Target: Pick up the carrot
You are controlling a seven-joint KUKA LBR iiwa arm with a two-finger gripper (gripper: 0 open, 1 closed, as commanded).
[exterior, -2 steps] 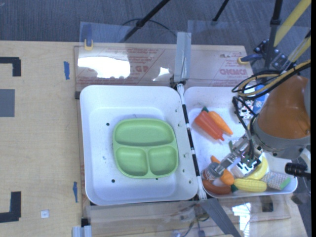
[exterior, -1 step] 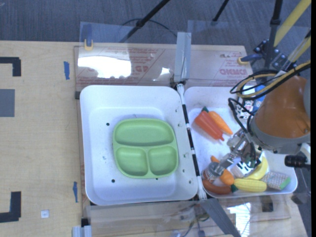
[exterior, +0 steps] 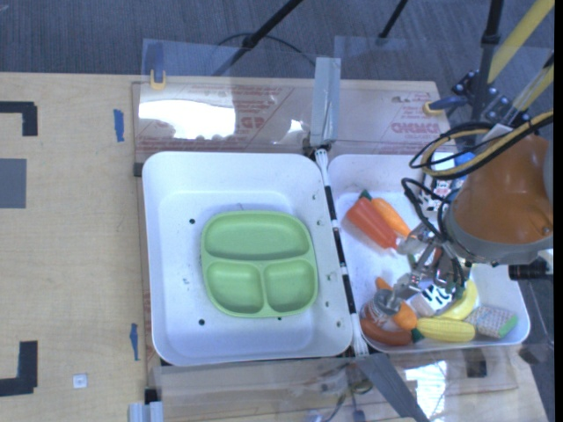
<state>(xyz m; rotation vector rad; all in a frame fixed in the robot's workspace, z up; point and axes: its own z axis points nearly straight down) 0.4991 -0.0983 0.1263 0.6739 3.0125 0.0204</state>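
Carrot (exterior: 376, 221) lies in the right bin (exterior: 519, 337), toward its far-left corner, long axis slanting from far-left to near-right w/ green top at the far end. My gripper (exterior: 420, 275) hangs just near-right of it, approx. in line w/ that axis, above a banana (exterior: 449, 326) at the bin's near edge. Grip state: can't tell.

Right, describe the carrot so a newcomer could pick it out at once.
Look in the right bin, not the left bin with the green tray. The carrot lies apart near its upper left, pointing toward the gripper. It is the long orange cone with a green end, away from the yellow items along the bottom.
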